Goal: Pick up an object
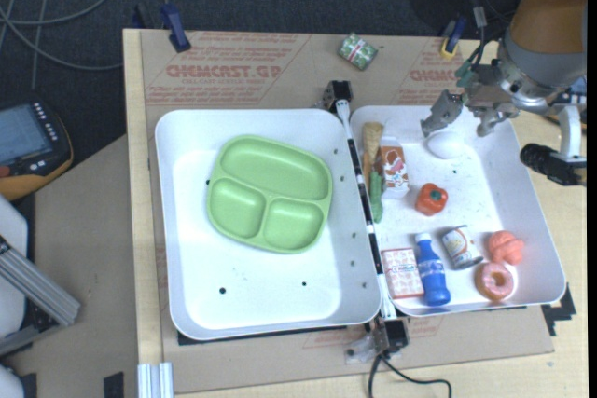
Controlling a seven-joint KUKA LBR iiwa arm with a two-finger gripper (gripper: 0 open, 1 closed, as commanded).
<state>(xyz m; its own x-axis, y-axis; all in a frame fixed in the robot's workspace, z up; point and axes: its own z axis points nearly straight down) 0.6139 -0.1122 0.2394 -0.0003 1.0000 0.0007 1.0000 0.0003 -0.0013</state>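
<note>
While the grey arm reaches in from three o'clock, its gripper [464, 114] hangs over the far end of the right bin [534, 191], up toward one o'clock of the bench. Both fingers [442, 115] are spread apart, with nothing between them. A small white rounded object [446, 144] lies just below the gripper, toward six o'clock of it, very near the left fingertip; whether they touch I cannot tell.

More objects lie in the right bin, all toward six or seven o'clock of the gripper. A red tomato-like piece [430, 199] sits near the bin's middle. A small carton with red print [394, 169] lies at about eight o'clock of the gripper, beside a tan stick and a green strip [374, 191] along the bin's left wall. Farther toward six o'clock are a small tin can [458, 246], a pink lumpy item [506, 246], a pink-frosted doughnut [495, 281], a blue bottle [432, 272] and a flat red-and-white packet [401, 272].

The left bin [187, 275], at nine o'clock of the right one, holds a green divided plate [270, 193] with three compartments. A small green-wrapped item [357, 51] rests on the cardboard at twelve o'clock, outside both bins.
</note>
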